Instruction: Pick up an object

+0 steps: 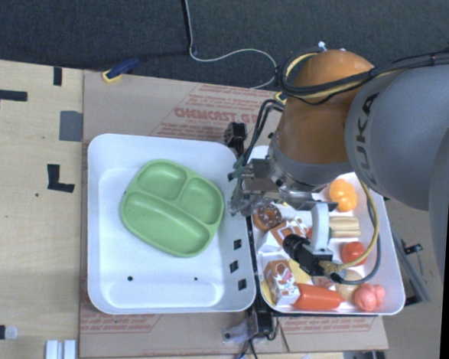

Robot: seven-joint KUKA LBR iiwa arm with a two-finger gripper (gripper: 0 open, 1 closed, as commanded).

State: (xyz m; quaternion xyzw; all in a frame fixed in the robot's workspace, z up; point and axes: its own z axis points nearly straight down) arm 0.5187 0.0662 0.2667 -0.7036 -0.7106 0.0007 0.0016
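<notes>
My gripper (244, 190) hangs low over the left edge of the right bin (393, 265), by the wall between the two bins. The orange-banded wrist hides much of that bin. Just right of the gripper lies a small brown round item (268, 215). Further right are an orange pepper (344, 195), a pale wooden block (345, 225) and a red tomato (352, 251). Along the bin's front lie a printed packet (278, 281), a red-orange carrot-like piece (317, 298) and a pink peach (368, 297).
The left bin (105, 236) holds a green divided plate (173, 206) tilted toward its back. Both bins rest on a cardboard sheet (138, 104). A thin cable (218, 58) trails across the dark floor behind.
</notes>
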